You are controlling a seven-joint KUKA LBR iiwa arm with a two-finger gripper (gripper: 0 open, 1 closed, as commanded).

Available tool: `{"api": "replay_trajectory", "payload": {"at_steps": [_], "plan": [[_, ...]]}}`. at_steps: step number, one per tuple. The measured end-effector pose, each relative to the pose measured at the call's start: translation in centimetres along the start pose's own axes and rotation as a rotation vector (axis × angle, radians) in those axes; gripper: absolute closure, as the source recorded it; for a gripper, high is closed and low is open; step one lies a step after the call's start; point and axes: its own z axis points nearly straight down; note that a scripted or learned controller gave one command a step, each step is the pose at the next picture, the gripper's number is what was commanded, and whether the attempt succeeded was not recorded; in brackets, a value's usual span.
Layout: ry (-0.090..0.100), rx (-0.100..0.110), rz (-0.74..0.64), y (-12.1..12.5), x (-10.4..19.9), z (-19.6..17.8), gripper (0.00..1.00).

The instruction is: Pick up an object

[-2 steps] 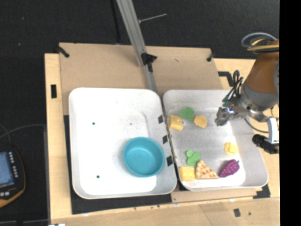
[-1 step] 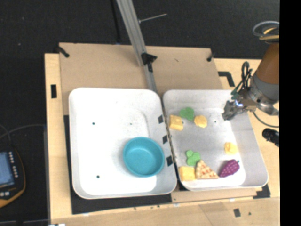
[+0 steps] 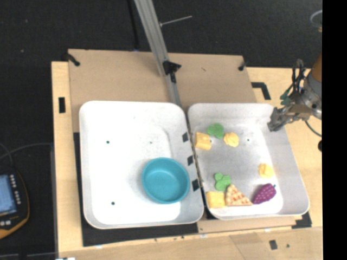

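The right bin in the lower right of the frame holds small toy foods. A yellow block, a green piece and a yellow lump sit near its upper left. A small yellow piece lies at mid-right. Along the lower edge lie a green piece, a yellow cube, a pizza slice and purple grapes.

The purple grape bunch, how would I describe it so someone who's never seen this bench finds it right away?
Look at the right white bin, then down to its near right corner. The purple grape bunch lies there beside a pizza slice. It is the one purple piece; the others are yellow, green or orange.
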Motion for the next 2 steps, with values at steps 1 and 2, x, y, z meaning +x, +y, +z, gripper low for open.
{"api": "replay_trajectory", "payload": {"at_steps": [1, 2], "plan": [[0.004, 0.007, -0.006, 0.5, 5.4, 0.9, 1.0], [0.004, 0.009, -0.005, 1.6, 10.3, 2.1, 1.0]]}}
